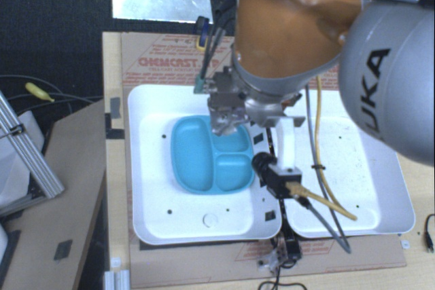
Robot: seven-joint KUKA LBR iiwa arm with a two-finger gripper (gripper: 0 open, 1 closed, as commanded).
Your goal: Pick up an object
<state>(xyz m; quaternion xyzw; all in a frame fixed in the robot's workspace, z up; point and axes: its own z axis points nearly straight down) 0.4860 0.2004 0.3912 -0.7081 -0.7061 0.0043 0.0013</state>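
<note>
Gripper [224,124] hung over top right part of blue plastic divided tray [207,156], w/ its tip at tray's upper rim; couldn't tell its state, wrist blocked the view. Tray lay flat in left shallow white bin [153,214], right of centre, near the divider w/ right white bin [367,207]. Grey arm w/ orange band [292,17] reached in from the right, above both bins.
</note>
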